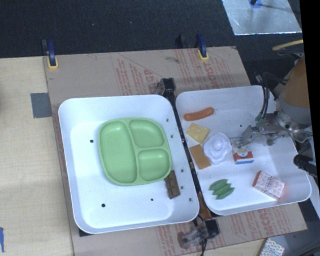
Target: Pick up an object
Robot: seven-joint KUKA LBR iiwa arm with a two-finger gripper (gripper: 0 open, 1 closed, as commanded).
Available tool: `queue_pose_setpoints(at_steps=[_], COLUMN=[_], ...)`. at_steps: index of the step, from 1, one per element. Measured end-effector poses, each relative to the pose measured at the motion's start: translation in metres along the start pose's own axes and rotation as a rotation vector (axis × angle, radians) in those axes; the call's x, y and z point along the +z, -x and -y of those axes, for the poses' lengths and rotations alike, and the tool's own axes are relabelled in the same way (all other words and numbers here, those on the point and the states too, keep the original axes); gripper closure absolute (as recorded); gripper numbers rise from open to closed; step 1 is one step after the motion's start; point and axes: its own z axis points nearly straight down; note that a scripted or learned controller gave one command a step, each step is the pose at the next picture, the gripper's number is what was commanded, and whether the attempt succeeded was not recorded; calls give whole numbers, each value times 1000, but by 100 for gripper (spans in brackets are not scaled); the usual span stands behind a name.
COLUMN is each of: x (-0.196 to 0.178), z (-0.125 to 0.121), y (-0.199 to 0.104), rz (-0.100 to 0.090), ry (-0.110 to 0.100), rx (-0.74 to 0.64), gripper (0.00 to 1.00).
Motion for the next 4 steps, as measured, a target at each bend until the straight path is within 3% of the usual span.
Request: queue_pose_setpoints(at_steps=[1,2,3,4], x=[-23,-18,-106,-24], z=[6,-59,-38,19], y=[-70,-25,-86,-56], rz=[0,7,3,2], ry=[10,18,20,1], rx=[-10,-5,-9,0], gripper=[0,0,0,0])
